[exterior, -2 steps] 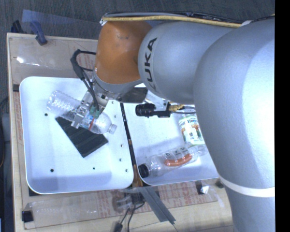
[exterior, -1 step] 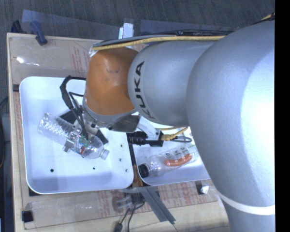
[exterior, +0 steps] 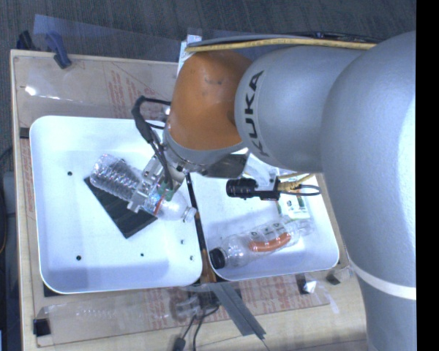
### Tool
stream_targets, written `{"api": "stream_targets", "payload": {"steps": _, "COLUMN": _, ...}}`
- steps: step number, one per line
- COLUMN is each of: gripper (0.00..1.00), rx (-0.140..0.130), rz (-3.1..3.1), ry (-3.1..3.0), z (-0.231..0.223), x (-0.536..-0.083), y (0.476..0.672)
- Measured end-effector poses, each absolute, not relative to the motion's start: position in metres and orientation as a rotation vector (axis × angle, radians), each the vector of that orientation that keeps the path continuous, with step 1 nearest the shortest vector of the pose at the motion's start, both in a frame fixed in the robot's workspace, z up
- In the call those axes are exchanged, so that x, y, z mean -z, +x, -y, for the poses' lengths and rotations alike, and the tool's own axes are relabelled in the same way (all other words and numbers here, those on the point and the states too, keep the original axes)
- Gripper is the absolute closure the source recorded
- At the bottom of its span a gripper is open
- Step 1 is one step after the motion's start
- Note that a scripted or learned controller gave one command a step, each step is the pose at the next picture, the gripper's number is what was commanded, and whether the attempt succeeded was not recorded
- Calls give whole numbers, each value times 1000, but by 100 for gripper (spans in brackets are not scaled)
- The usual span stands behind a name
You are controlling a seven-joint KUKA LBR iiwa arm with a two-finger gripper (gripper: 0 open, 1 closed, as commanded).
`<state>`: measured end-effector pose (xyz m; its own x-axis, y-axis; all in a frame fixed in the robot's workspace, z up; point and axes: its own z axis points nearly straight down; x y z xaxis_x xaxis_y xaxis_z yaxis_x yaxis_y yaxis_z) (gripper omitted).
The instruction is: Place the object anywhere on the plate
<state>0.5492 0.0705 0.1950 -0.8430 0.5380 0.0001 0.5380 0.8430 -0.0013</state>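
A black square plate (exterior: 121, 212) lies tilted in the left bin (exterior: 66, 262). A clear ribbed plastic object (exterior: 117, 174) rests on the plate's upper corner. My gripper (exterior: 148, 194) hangs low over the plate's right side, right beside that clear object, with the orange wrist band (exterior: 205, 101) above it. Another small clear piece (exterior: 177, 210) shows just right of the gripper, near the bin's right wall. The arm hides much of the right bin.
The right bin (exterior: 318, 258) holds a clear bottle with an orange label (exterior: 262, 243) along its front wall and a small white and green item (exterior: 296, 207). A black cable connector (exterior: 241, 189) juts from the wrist. The wall between the bins runs just right of the gripper.
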Motion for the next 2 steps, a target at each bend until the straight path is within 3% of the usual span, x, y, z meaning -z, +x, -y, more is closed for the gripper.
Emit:
{"api": "stream_targets", "payload": {"steps": 1, "gripper": 0, "rx": -1, "rz": 3016, "ry": -879, "z": -71, "x": -195, "y": 549}}
{"api": "stream_targets", "payload": {"steps": 2, "gripper": 0, "rx": 4, "rz": 3052, "ry": -756, "z": -135, "x": -93, "y": 541}}
